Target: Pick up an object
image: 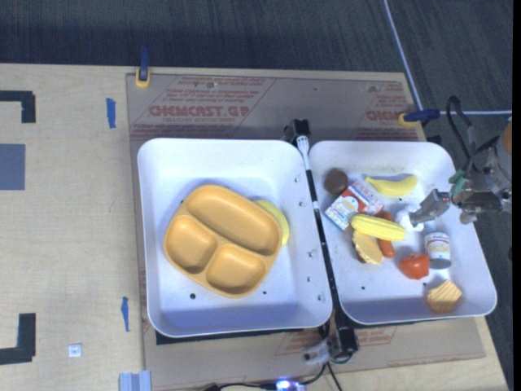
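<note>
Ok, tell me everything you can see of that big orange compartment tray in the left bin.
The large orange three-compartment tray looks like smooth moulded plastic, glossy with soft highlights. It seems to lie upside down, its three sections bulging upward: one long section across the far side and two smaller ones nearer the camera. It sits tilted diagonally on the floor of the left white bin, roughly central. A yellow-green object peeks out from under its right edge, touching it; what that object is cannot be told.

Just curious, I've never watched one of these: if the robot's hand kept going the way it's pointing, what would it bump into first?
The hand points left across the right bin. Probably the yellow corn cob comes first, though height is hard to judge from above.
</note>
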{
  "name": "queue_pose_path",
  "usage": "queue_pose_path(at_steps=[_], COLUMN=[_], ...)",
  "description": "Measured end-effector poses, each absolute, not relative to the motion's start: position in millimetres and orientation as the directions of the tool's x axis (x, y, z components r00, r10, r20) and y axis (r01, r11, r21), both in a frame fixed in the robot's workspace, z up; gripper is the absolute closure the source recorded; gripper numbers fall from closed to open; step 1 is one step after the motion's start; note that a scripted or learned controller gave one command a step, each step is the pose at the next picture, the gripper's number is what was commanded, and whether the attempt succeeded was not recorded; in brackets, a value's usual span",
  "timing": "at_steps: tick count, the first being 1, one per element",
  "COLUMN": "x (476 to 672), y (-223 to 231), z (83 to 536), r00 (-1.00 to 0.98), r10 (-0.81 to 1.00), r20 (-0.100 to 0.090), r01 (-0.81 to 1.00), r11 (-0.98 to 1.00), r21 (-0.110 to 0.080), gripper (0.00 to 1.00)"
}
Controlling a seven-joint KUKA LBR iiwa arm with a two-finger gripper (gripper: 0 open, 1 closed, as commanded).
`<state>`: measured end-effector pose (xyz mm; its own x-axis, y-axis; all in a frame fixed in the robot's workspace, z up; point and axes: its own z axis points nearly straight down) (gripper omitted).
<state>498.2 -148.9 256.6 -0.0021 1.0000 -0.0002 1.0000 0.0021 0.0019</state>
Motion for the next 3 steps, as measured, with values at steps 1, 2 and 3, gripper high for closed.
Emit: queue_pose_path(at_steps=[1, 2, 3], x=[543.8, 545.5, 480.3], y=[-137, -138, -91], z=[104, 115, 207], r00=[-0.001, 0.0, -0.002], r10=[1.0, 1.0, 1.0], r20=[0.001, -0.001, 0.0], r01=[1.0, 1.0, 1.0], r11=[0.001, 0.0, 0.002], r21=[-0.001, 0.005, 0.002], gripper=[0.0, 1.0, 1.0])
